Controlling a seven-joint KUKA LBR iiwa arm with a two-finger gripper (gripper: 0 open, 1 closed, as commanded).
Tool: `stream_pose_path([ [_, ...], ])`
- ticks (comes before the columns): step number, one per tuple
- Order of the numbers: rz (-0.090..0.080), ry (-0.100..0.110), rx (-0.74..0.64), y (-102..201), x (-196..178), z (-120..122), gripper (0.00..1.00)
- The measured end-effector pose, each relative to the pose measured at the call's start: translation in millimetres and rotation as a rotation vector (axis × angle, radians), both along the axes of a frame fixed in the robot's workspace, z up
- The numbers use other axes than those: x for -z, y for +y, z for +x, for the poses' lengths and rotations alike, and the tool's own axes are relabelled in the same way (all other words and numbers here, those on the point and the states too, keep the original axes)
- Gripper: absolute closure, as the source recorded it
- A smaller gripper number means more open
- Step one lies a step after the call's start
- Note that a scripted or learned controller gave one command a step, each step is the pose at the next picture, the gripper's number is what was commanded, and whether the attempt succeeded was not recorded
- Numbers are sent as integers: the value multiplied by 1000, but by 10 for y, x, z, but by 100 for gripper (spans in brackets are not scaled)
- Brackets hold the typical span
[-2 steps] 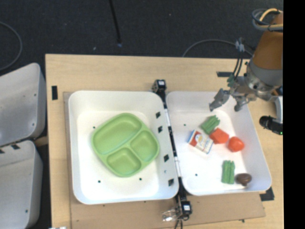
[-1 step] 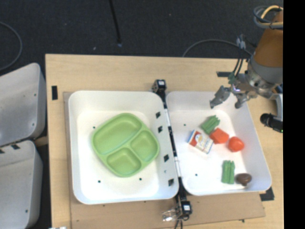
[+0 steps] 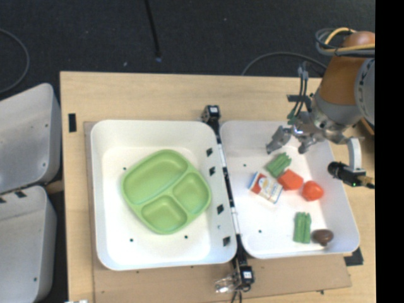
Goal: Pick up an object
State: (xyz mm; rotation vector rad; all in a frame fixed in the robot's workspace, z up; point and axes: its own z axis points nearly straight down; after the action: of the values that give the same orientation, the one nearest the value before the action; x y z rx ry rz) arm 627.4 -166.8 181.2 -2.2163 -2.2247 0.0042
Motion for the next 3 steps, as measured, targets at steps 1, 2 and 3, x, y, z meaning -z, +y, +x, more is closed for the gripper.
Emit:
stream_pose_path([
  [1, 0, -1, -1, 69, 497, 56, 0],
  [2, -5, -13, 1, 49, 757, 90, 0],
  [3, -7, -20, 1, 32, 621, 106, 100],
])
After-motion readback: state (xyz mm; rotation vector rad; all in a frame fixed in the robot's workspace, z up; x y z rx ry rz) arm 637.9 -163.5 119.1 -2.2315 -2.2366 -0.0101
